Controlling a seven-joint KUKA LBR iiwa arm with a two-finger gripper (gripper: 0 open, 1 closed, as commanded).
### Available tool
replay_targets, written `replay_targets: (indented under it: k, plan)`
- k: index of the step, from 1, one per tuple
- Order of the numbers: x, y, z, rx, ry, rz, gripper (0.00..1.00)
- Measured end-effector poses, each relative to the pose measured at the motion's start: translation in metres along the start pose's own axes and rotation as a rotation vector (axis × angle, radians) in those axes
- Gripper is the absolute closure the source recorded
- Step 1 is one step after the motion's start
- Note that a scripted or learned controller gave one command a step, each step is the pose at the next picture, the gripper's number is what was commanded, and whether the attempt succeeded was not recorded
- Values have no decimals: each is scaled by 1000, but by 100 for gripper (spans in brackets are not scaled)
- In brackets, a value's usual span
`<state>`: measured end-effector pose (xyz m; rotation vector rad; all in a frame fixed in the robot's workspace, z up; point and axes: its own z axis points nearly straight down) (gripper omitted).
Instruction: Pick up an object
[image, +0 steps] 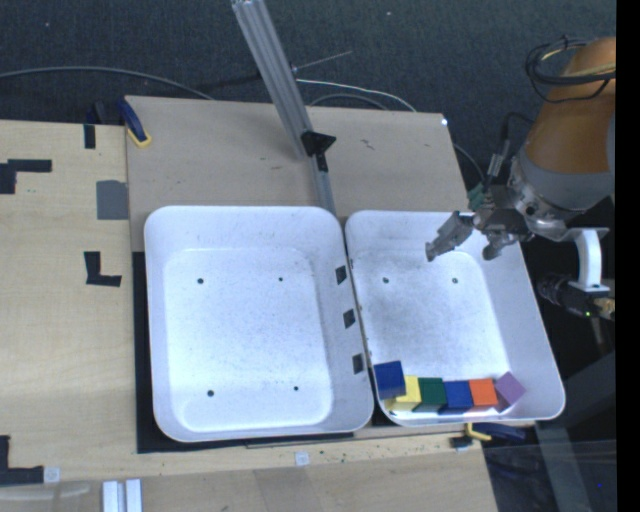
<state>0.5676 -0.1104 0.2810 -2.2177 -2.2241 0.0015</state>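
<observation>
Plainly, coloured blocks (447, 391) line the right bin's (530, 330) near wall.

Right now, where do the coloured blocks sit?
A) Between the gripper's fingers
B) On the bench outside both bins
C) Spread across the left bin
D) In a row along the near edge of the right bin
D: the coloured blocks line the near edge of the right bin, while the gripper hangs above that bin's far end, apart from them.

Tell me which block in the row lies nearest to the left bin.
The blue block at the row's left end, raised on the yellow one; the other blocks sit farther right.
</observation>
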Motion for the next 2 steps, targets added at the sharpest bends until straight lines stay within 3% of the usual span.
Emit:
replay_targets:
  k: [1,2]
  plan:
    - [1,0,-10,0,2,-2,100]
    - [-81,19,46,6,-3,9,100]
